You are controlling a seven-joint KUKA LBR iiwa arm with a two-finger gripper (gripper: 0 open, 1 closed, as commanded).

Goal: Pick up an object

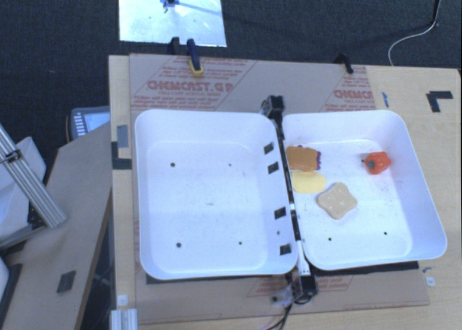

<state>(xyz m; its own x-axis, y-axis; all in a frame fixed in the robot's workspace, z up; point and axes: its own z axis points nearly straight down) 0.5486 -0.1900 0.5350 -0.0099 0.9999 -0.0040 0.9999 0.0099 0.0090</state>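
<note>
Dark carpet surrounds the pale wooden surface (433, 83), which carries two shallow white plastic bins side by side. In the right bin (411, 148) lie four small things: an orange-brown slab (302, 157), a flat yellow disc (309, 183), a beige lobed toast piece (336, 201) and a red pepper (376, 162). Small dark holes dot the left bin (206, 195).

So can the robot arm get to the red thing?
Probably yes. The red thing sits alone in the right bin, apart from the other three pieces, with nothing over it. That is the side the arm reaches in from.
</note>
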